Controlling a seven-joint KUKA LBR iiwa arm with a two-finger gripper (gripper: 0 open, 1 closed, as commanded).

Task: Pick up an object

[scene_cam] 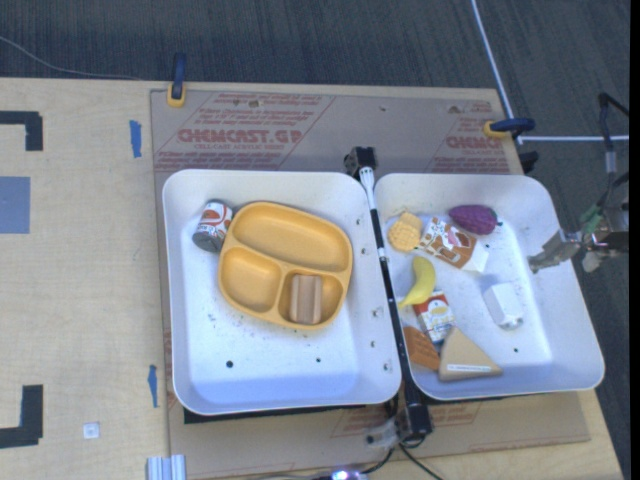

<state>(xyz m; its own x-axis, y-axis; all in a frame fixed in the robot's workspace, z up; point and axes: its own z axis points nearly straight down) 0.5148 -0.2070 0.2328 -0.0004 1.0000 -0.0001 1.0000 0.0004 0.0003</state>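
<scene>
Left bin (pixel 190 368): yellow tray (pixel 285 263) with a brown block (pixel 306 298) in its lower-right compartment; can (pixel 211 226) touching its left rim. Right bin (pixel 570 353): waffle (pixel 404 232), packet (pixel 452 243), purple item (pixel 473 218), banana (pixel 423 280), white block (pixel 503 304), sachet (pixel 434 318), wedge (pixel 466 356). Gripper (pixel 575 247) at the right bin's right rim; its state cannot be told.
</scene>
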